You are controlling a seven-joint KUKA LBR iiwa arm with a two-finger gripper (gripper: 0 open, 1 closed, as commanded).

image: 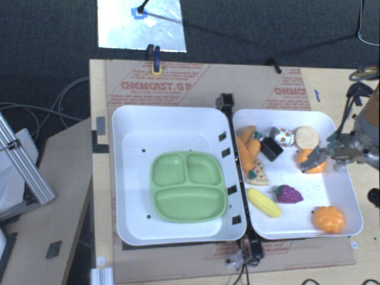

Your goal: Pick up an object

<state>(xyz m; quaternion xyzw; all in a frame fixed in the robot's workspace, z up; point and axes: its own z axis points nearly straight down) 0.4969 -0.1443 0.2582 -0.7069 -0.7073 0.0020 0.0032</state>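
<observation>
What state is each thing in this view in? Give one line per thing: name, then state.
Gripper: low over the right bin, at an orange toy.
Green plate: flat in the left bin, nothing on it.
Corn: lying flat.
Grapes: lying loose.
Pumpkin: untouched, near corner.
Right bin: holds the toys.

A green divided plate (pixel 189 186) with three compartments lies in the left white bin (pixel 130 153) at centre frame. Both bins sit on a cardboard sheet (pixel 196 85) with red print that covers the desk (pixel 98 100). A silvery square panel (pixel 141 15) lies on the dark floor at upper left. Grey cables (pixel 65 100) loop at the left, beside a slanted aluminium rail (pixel 24 165).
</observation>
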